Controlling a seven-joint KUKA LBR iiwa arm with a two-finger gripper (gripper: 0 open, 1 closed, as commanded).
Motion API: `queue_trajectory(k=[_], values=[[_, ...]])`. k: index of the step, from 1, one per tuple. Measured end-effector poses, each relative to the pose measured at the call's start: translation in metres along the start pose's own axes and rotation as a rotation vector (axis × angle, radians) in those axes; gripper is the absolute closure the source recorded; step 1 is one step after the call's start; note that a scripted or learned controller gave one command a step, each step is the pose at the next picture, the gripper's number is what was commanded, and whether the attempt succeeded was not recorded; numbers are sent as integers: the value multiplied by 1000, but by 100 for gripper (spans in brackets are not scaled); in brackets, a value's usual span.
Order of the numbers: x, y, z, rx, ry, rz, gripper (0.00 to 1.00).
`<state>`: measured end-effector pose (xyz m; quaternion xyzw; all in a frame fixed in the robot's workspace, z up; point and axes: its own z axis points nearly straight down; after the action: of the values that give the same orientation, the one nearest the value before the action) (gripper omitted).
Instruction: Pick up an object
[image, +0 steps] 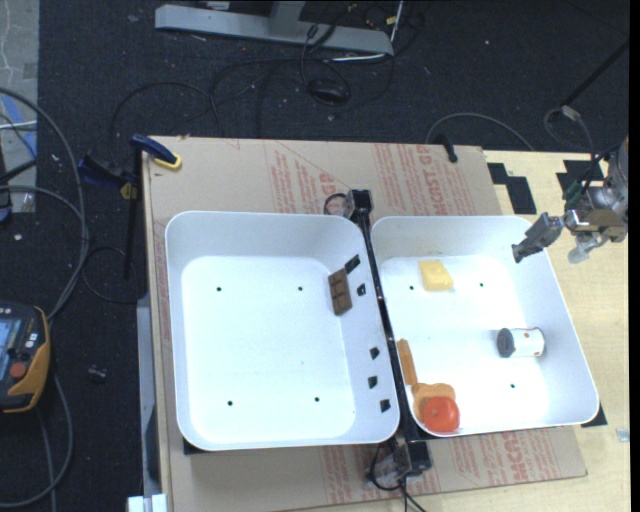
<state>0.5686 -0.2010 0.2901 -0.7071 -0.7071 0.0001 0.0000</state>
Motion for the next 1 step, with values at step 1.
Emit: queue_trajectory(k=[1], values=[[-13,32,37,3,1,0,0]])
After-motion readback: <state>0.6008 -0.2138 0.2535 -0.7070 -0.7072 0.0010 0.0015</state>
